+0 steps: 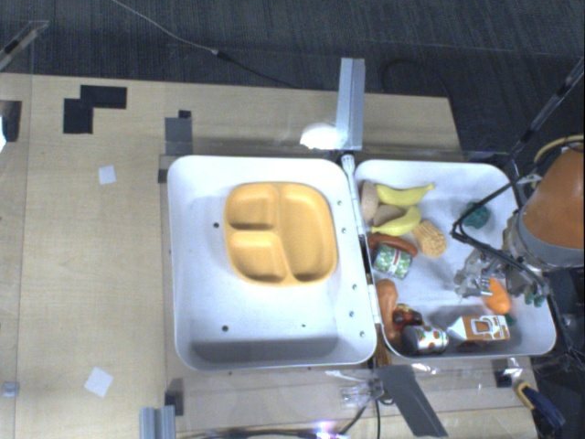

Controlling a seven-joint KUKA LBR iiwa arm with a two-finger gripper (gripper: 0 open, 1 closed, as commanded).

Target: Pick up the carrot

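Observation:
A small bright orange carrot (498, 296) lies near the front right of the right bin (457, 174). My gripper (496, 283) is down in that bin, right over the carrot, and its metal parts stand on both sides of it. The grey arm with its orange band (558, 207) reaches in from the right and hides the carrot's far end. Whether the carrot is gripped cannot be made out.
The right bin also holds two bananas (403, 193), a corn piece (430, 239), a green can (394, 262), an orange-red piece (388, 294), a dark bottle (422, 338), an orange carton (486, 328) and a teal item (475, 215). A yellow divided plate (278, 232) sits in the left bin (196, 273).

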